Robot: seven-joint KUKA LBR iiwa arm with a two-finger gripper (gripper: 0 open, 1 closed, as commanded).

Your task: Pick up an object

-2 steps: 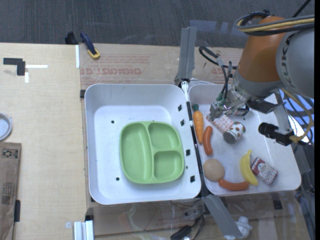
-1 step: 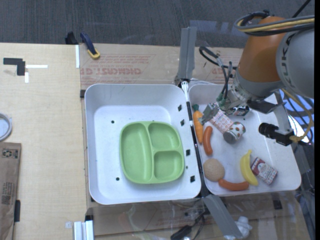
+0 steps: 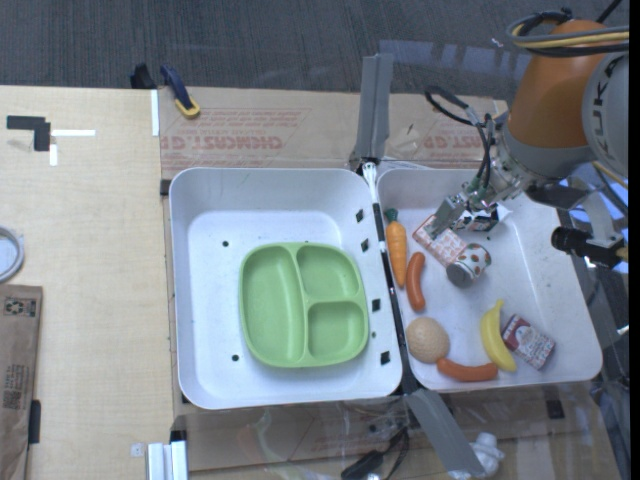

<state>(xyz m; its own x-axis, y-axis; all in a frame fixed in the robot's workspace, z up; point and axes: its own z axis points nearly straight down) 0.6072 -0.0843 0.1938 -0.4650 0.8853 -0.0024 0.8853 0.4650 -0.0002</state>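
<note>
My gripper point(image 3: 468, 211) hangs over the upper middle of the right bin point(image 3: 545, 268), at the end of the grey and orange arm point(image 3: 560, 78). Just below and left of it lies a pink checked packet point(image 3: 437, 239), and a small tipped can point(image 3: 468, 264) rests beside that. Also in this bin are an orange carrot point(image 3: 397, 248), a red sausage point(image 3: 415, 281), a tan round potato point(image 3: 427, 339), a second sausage point(image 3: 466, 371), a yellow banana point(image 3: 493, 336) and a small red box point(image 3: 527, 341). Nothing is visibly lifted.
The left bin point(image 3: 200, 268) holds a green divided plate point(image 3: 303, 305). A raised divider point(image 3: 380, 258) separates the two bins. Cables loop off the arm above the right bin. A tape roll point(image 3: 6, 255) and a brown bag point(image 3: 18, 368) lie on the bench at far left.
</note>
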